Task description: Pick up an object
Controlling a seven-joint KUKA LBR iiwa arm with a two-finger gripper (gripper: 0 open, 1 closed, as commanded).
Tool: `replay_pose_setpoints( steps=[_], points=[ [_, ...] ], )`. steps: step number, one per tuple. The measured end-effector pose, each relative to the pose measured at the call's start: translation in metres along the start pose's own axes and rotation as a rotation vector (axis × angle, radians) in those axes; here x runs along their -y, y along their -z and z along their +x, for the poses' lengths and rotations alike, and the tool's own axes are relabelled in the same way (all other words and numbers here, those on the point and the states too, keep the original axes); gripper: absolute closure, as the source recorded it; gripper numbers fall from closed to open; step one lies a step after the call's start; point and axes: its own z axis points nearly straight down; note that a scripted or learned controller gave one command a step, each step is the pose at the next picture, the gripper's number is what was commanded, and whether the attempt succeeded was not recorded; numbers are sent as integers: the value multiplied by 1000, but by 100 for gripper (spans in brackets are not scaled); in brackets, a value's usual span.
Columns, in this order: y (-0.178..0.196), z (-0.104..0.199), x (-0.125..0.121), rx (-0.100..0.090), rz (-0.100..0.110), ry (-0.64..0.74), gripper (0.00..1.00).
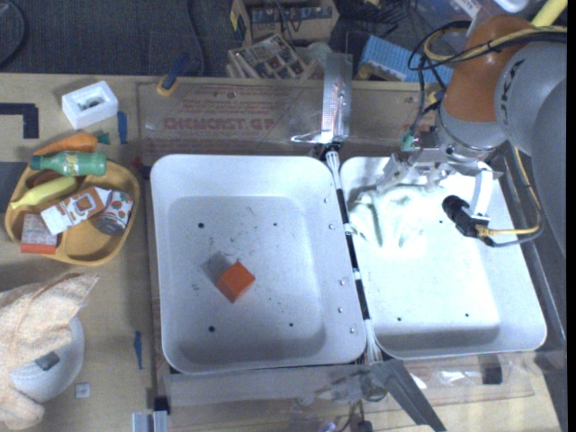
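Note:
An orange cube point(238, 281) lies in the left bin point(180, 196), a little below its middle, with a small grey patch at its upper left corner. My gripper point(378, 212) hangs over the upper left part of the right bin point(504, 322), close to the divider between the two bins. It looks pale and blurred against the white floor. The cube is far from it, down and to the left across the divider. Nothing can be seen in the gripper.
The grey arm with its orange band point(481, 70) comes in from the upper right, trailing a black cable plug point(462, 215). A yellow bowl point(90, 246) of toy food, a white box point(89, 103) and a cloth point(40, 327) sit left of the bins.

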Motion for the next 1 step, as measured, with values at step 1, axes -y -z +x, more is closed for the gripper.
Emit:
replay_pose_setpoints(
  steps=[1],
  points=[
    [3, -86, 3, 3, -4, 21, 0]
  ],
)
